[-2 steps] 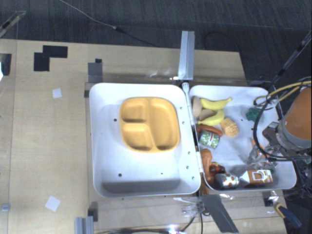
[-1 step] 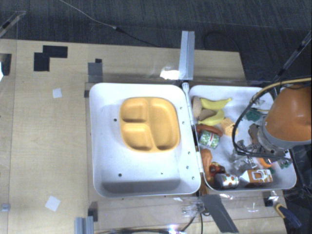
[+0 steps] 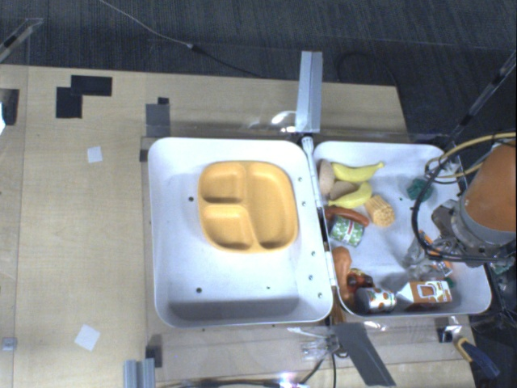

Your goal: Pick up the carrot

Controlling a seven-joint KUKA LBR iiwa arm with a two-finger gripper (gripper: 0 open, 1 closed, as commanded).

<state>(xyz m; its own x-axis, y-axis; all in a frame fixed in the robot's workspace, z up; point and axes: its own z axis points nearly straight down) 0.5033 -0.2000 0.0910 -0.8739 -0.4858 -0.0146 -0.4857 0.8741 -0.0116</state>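
Observation:
The carrot [image 3: 342,259], a short orange piece, lies along the left wall of the right bin [image 3: 401,149], toward its front. My gripper [image 3: 426,253] hangs low over the right part of that bin, below the grey wrist and the orange band [image 3: 494,189]. It is about a hand's width to the right of the carrot and apart from it, just above a small juice carton [image 3: 428,292]. Nothing shows as held.
Two bananas [image 3: 356,170], a corn cob [image 3: 380,211], a green-labelled can [image 3: 348,231], a dark item [image 3: 359,280] and a lying can [image 3: 376,300] crowd the right bin's left and front. A yellow divided plate [image 3: 245,204] sits in the left bin [image 3: 178,265]. Cables loop beside the wrist.

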